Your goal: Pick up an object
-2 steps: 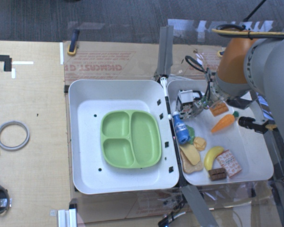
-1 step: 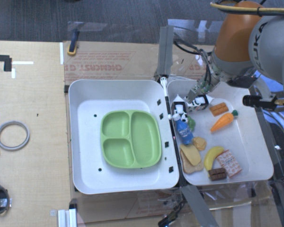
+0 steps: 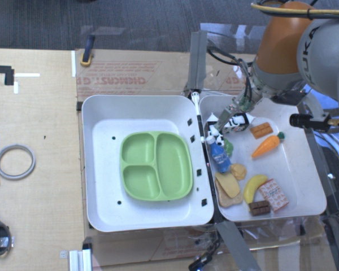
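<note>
Wooden surface (image 3: 34,112), two bins; my hand (image 3: 233,113) hovers near the cow (image 3: 235,123), grip state unclear. Crowded toys could deflect my fingers.

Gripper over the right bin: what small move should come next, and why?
Probably a short descent. The gripper sits at the right bin's upper left, over a black-and-white toy, and nothing shows between its fingers. The carrot and banana lie further off.

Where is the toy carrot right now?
The carrot lies in the right-hand bin of the camera view, toward its far side, just below a small orange block and above the banana.
</note>
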Controlling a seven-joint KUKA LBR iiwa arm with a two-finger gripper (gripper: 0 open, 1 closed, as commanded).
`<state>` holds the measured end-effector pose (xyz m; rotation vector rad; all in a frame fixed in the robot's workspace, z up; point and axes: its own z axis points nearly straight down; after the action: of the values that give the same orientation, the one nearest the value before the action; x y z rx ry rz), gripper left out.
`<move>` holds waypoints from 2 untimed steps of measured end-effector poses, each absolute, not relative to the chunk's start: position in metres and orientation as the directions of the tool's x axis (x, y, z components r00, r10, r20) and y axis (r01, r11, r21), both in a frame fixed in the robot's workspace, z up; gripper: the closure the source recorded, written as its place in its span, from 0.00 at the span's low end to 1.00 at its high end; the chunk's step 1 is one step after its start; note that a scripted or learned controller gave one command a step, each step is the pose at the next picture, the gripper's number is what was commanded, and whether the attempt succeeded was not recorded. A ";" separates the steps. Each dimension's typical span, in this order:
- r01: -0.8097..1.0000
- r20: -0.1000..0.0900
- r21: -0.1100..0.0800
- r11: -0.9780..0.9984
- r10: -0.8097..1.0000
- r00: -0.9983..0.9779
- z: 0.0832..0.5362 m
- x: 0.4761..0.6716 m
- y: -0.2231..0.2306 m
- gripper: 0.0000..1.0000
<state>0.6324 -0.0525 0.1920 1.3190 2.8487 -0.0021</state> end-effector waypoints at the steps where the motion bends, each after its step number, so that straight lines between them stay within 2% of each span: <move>1: 0.768 0.000 -0.001 0.640 0.768 -0.640 0.091 0.570 -0.107 0.00; 2: 0.768 -0.002 0.000 0.640 0.768 -0.640 0.101 0.571 -0.108 1.00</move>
<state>0.5710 -0.1079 0.1007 1.3313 2.8437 -0.0017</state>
